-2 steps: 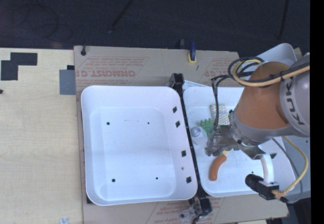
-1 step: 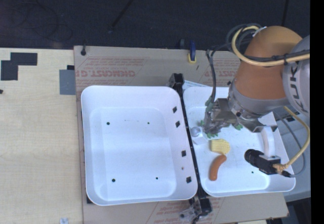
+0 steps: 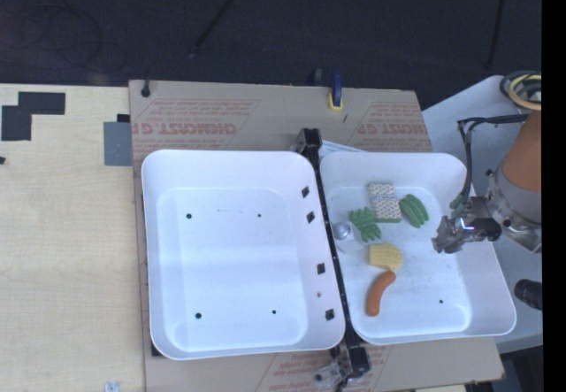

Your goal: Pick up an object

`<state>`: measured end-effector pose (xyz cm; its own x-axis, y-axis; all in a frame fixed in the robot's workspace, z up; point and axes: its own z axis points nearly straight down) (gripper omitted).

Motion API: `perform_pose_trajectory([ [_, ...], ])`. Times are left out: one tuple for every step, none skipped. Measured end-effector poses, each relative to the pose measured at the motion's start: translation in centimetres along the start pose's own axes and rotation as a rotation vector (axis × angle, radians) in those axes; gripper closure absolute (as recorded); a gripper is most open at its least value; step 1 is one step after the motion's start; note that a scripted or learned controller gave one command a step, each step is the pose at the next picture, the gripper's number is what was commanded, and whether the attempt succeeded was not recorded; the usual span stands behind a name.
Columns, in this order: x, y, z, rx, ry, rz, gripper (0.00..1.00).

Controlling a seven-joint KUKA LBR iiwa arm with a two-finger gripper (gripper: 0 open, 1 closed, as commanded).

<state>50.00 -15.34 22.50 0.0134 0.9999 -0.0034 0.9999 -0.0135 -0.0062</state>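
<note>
Five small things lie in the right bin (image 3: 482, 315), bunched toward its left half. An orange sausage (image 3: 380, 293) lies nearest the front, tilted, its upper end just under a yellow block (image 3: 386, 256). Above the block, a green leafy piece (image 3: 364, 223) sits close to the bin's left wall, with a small silver object (image 3: 340, 230) just beside it on the left; what that object is, the view is too coarse to tell. A checkered white-and-green pad (image 3: 384, 200) lies behind the leafy piece, and a darker green oval (image 3: 414, 210) sits just to the pad's right, nearly touching it.

The gripper (image 3: 442, 242) hangs over the right part of the same bin, right of the yellow block and the oval, and apart from all of them. Nothing shows between its fingers; they are small and dark against the metal of the wrist, so I cannot tell whether they are spread or closed. Behind it the arm (image 3: 522, 178) comes in from the right, grey with its orange band at the edge.

The left bin (image 3: 159, 204) sits flush beside the right one, a row of black clips (image 3: 319, 268) along the join. Both bins rest on a brown board (image 3: 221, 116) on the pale counter (image 3: 62, 249).
</note>
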Motion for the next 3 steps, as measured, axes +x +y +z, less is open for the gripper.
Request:
perform_pose_trajectory([
  [7.5,3.7,-11.6,-0.015,0.003,-0.021,1.0],
  [11.6,-2.1,-8.3,0.0,0.004,-0.014,1.0],
  [19.2,-2.2,-14.5,-0.006,0.004,-0.019,1.0],
])
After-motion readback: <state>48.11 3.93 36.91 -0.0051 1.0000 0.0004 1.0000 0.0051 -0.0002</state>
